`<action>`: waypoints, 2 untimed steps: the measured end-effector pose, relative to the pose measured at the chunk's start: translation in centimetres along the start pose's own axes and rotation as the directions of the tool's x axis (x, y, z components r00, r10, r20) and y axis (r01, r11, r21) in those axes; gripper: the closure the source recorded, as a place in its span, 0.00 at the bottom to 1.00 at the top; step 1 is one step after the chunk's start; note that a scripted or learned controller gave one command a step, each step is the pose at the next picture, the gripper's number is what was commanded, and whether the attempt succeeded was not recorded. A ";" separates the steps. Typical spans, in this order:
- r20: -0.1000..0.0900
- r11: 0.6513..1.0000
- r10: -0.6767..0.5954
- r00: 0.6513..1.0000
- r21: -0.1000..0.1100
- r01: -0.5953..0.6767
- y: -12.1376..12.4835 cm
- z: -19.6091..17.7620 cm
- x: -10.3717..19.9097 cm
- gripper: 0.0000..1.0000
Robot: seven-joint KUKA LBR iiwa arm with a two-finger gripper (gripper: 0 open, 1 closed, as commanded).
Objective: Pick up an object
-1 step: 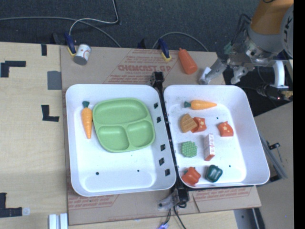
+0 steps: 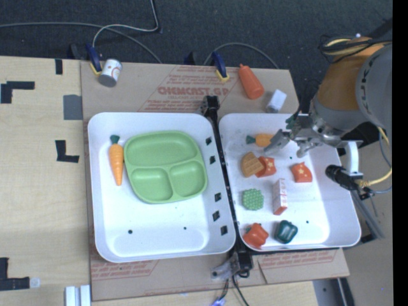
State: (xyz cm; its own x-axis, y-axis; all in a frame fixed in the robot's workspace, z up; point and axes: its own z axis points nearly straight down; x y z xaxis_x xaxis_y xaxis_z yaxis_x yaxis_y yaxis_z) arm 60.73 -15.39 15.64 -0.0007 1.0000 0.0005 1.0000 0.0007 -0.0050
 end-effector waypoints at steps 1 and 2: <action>0.002 1.000 -0.001 1.000 -0.014 0.001 -0.8 6.6 3.0 0.00; 0.006 1.000 0.000 1.000 -0.027 0.000 -0.4 5.2 2.9 1.00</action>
